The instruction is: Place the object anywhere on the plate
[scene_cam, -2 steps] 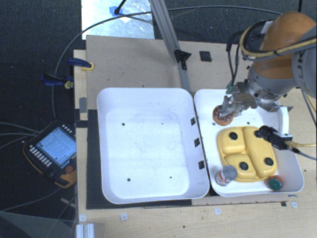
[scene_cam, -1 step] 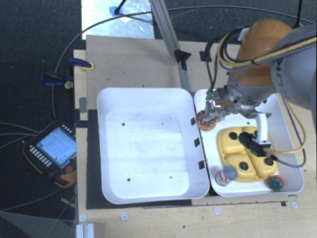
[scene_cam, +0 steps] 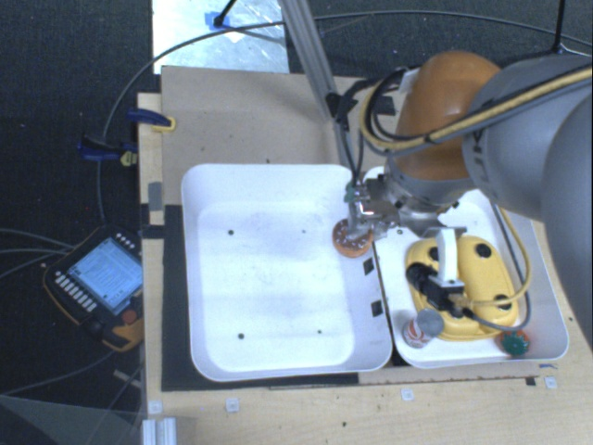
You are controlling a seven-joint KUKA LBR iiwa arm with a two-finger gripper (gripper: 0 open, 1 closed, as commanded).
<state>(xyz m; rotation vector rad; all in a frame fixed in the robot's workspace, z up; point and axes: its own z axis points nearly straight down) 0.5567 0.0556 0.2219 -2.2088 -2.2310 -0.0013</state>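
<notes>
The object (scene_cam: 353, 241) is a small round disc, brownish with a paler speckled face. You find it at the right-hand wall of the left bin (scene_cam: 213, 248), about halfway along that wall and just beside the divide between the two bins. The gripper (scene_cam: 358, 219) sits directly over its upper edge, touching it or very nearly so. You cannot tell from this view whether the gripper is clamped on the disc or only resting above it.

The rest of the left bin's white floor shows only a few tiny dark dots. Two small black squares (scene_cam: 372, 286) sit on its right wall, below the disc.

The right bin (scene_cam: 548, 334) holds the yellow plate (scene_cam: 484, 260), an oval dish well apart from the disc. A small grey round item (scene_cam: 426, 324) lies just beside the plate's lower left edge. A small green item (scene_cam: 515, 343) lies near its lower right edge.

The grey arm (scene_cam: 528, 128), with its orange band, covers the far part of the right bin and the plate's upper edge. Robot fittings also overlap the plate's middle. The grey and green items are too small for you to identify.
</notes>
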